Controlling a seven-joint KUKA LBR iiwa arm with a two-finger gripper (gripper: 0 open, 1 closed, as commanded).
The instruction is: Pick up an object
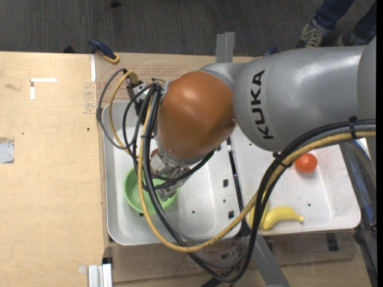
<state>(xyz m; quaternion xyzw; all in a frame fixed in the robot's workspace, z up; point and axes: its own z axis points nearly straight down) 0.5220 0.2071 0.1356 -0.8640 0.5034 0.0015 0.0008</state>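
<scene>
A green bowl [136, 192] lies in the left bin [197, 220], near its front left corner. The arm's orange wrist band [191, 115] hangs over this bin, and my gripper [164, 175] reaches down at the bowl's right rim, partly hidden by cables and the wrist. In the right bin [335, 211] lie a yellow banana [281, 216] near the front and a small red-orange ball [306, 162] further back.
Black and yellow cables [134, 130] loop from the wrist over the left bin's back left part and down across the front. The wooden bench top [48, 160] stretches to the left of the bins. A blue and yellow clamp [103, 49] sits at the bench's far edge.
</scene>
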